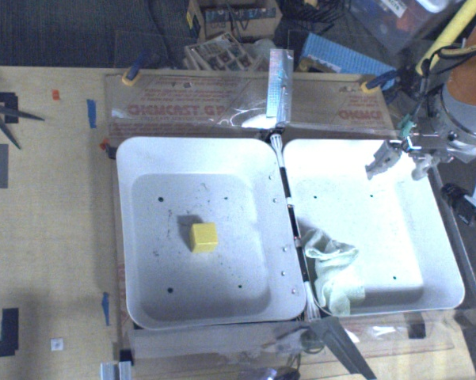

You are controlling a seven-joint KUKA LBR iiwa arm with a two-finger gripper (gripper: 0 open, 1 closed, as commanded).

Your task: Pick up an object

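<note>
A small yellow foam cube (204, 237) lies near the middle of the left white bin (142, 161). A crumpled pale cloth (333, 271) sits in the right white bin's (436, 244) near-left corner. The tool (400, 162) hovers released over its far-right part, grasping nothing.

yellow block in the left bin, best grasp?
Come straight down on the yellow block and close on two opposite side faces. It looks like a small cube lying flat on the left bin floor, apart from the walls, so there should be finger room on every side. The gripper is over the right bin, so it must cross first.
</note>
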